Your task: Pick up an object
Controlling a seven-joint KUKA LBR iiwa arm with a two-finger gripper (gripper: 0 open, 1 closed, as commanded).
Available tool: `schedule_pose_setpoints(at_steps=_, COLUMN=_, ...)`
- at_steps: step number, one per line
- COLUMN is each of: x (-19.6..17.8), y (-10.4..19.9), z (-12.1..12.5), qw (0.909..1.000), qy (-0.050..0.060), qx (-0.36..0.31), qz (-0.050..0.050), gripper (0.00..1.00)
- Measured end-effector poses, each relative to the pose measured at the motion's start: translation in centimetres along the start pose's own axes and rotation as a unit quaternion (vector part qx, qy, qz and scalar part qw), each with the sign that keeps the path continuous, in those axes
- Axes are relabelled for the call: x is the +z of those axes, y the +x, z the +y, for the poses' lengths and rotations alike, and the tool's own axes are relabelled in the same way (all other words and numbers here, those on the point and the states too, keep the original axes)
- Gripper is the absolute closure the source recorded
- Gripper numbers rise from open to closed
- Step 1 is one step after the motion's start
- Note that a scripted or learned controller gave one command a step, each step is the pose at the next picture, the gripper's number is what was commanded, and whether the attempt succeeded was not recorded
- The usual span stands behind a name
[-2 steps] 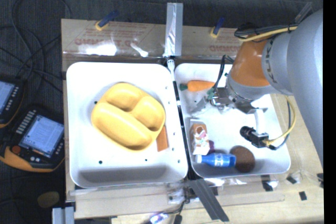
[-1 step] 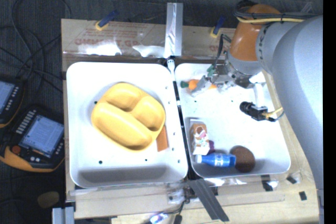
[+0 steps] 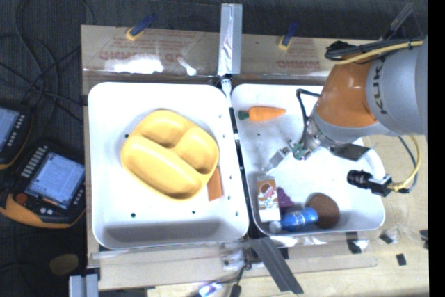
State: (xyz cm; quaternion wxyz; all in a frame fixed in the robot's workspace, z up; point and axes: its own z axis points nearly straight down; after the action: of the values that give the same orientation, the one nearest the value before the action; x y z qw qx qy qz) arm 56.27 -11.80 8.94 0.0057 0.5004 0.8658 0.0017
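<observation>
Carrot (image 3: 266, 113): lies near the far edge of the right bin (image 3: 361, 215).
Tool (image 3: 284, 155): hangs over the right bin's middle, fingers a little apart, holding nothing.
Yellow toy (image 3: 170, 153): left bin (image 3: 111, 212).

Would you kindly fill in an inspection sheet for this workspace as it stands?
Surface: two white bins side by side, left bin and right bin, on a bench.
Job's things: carrot, small carton, blue bottle and brown round object in the right bin; big yellow object in the left bin.
Clutter: nothing seen.
Grippers: claw low in the right bin, holding nothing.
Cables: black cables on the floor at left.
Surroundings: handheld pendant at left; dark carpet.
</observation>
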Motion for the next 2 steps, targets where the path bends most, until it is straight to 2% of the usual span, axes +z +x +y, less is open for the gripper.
schedule_pose_setpoints(at_steps=1, x=0.2, y=-3.6, z=4.9, qw=0.9954, qy=0.001, qx=0.096, qz=0.001, gripper=0.0)
schedule_pose_setpoints(at_steps=2, x=0.3, y=-5.4, z=9.1, qw=0.9986, qy=0.007, qx=0.053, qz=0.004, gripper=0.0)
